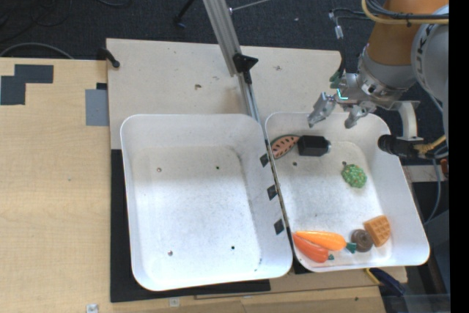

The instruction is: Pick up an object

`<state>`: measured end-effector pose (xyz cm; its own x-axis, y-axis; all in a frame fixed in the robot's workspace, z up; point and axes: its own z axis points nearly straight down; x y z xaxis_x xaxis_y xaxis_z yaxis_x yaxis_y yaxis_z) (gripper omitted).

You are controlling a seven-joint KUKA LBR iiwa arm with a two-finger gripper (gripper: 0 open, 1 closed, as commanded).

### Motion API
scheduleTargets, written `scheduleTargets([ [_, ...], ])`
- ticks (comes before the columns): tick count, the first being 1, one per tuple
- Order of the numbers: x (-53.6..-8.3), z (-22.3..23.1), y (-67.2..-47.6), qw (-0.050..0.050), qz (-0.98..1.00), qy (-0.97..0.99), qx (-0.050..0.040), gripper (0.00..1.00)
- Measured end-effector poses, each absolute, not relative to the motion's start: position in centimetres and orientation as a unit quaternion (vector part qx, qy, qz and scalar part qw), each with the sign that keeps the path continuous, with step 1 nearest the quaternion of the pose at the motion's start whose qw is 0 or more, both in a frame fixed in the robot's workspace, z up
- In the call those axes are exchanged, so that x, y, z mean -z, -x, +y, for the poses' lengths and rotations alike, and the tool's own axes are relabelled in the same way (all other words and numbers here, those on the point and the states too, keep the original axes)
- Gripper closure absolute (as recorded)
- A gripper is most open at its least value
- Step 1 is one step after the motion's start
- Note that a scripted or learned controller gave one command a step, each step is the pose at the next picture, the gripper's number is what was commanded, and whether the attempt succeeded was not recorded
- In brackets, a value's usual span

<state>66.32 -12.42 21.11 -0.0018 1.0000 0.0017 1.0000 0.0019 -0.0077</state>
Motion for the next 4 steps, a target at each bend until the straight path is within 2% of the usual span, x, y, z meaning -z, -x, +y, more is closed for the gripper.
scheduleTargets([
  [1,-21.4,-12.4,-66.4,0.001,-0.709,0.705,-0.0012,0.00],
  [2,-15.0,-12.3,-66.6,0.004,-0.709,0.705,-0.0026,0.00],
  [3,-10.7,-12.5,-67.1,-0.010,-0.710,0.705,0.0021,0.00],
  [4,-11.0,-12.3,-66.7,-0.001,-0.709,0.705,-0.0004,1.00],
])
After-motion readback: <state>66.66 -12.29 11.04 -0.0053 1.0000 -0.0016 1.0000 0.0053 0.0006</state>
